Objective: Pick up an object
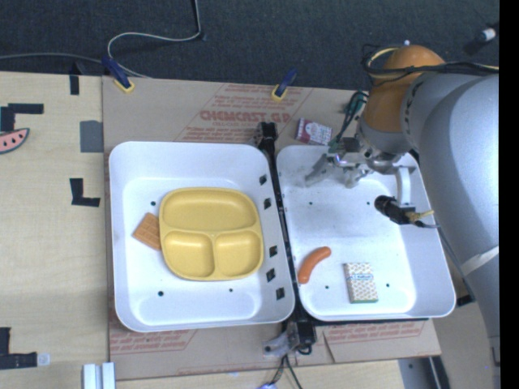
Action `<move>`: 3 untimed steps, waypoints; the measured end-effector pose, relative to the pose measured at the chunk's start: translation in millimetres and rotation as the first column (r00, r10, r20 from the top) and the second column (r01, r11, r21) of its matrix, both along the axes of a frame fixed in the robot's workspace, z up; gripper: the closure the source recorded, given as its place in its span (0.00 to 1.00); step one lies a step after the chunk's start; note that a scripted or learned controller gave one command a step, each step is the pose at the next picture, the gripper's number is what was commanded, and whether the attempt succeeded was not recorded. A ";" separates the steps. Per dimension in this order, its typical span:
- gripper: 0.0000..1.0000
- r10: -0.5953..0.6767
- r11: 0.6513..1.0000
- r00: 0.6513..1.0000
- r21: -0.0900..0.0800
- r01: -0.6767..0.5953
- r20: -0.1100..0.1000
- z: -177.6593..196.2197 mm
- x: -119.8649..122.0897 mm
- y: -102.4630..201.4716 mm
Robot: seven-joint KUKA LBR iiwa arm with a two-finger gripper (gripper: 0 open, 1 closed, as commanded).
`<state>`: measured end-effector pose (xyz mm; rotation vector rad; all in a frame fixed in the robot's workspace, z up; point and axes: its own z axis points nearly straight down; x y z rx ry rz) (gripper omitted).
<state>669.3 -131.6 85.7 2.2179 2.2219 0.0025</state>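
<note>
My gripper (334, 176) hangs over the far end of the right bin (422, 298), below the orange band of the wrist. Its fingers stand spread, open, with nothing between them. Toward the near end of that bin lie an orange sausage-shaped object (314, 263) and a small patterned box (361, 282), both well clear of the gripper. The left bin (130, 298) holds a yellow divided plate (212, 232) with a brown cracker-like piece (147, 232) tucked at its left edge.
A small red packet (312, 130) lies on the cardboard just behind the right bin. The black divider (274, 217) runs between the two bins. The grey arm (466, 177) covers the right bin's right side. Clips (284, 87) hold the cardboard's far edge.
</note>
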 end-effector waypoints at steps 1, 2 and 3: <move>1.00 0.001 1.000 1.000 -0.003 -0.001 0.000 10.2 0.2 -0.5; 0.00 0.001 1.000 1.000 -0.004 -0.001 0.000 9.9 0.0 -0.7; 1.00 0.002 1.000 1.000 -0.005 -0.002 -0.001 19.5 0.0 -0.5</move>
